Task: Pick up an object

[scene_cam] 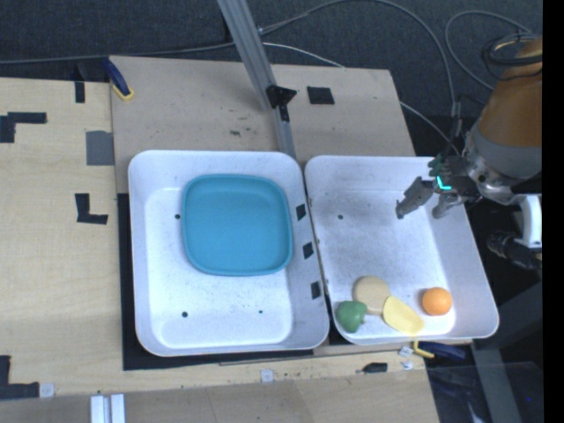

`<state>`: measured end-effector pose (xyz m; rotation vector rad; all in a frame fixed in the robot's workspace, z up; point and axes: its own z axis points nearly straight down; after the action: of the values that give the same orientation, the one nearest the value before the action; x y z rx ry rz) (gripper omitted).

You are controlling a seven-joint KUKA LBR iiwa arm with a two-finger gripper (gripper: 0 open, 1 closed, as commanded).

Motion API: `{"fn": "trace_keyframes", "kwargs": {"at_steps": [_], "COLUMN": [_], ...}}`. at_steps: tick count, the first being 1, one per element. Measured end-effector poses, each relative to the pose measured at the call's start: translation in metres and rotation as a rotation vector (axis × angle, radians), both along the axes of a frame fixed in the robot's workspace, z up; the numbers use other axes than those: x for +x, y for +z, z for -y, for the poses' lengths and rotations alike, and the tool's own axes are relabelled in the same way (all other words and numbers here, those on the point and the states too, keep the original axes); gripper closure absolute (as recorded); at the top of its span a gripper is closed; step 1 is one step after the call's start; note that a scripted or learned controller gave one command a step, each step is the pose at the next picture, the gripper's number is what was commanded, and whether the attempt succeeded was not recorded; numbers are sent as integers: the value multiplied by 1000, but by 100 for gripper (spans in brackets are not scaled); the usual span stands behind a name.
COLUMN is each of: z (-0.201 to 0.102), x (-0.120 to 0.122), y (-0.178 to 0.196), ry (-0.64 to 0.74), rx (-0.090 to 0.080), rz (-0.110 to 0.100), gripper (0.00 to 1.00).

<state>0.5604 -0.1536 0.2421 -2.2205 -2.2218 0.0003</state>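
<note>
My gripper point(421, 206) hangs over the upper right part of the right bin point(370, 192), open, with nothing between its fingers. Along that bin's front edge lie a green object point(351, 315), a beige round piece point(371, 290), a yellow piece point(403, 315) and an orange ball point(436, 301). These lie well in front of the gripper, apart from it. A square blue plate point(237, 224) lies flat in the left bin point(159, 315).
A grey slanted pole point(256, 60) rises behind the gap between the bins. The arm's grey body with its orange band point(515, 113) stands at the right. Cables point(423, 33) run over the dark floor behind the bench.
</note>
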Motion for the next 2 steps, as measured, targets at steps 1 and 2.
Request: {"fn": "trace_keyframes", "kwargs": {"at_steps": [1,2], "z": [0,2], "x": [0,5], "y": [0,-45], "ry": [0,0], "rx": [0,0], "rz": [0,-4], "gripper": [0,0]}}
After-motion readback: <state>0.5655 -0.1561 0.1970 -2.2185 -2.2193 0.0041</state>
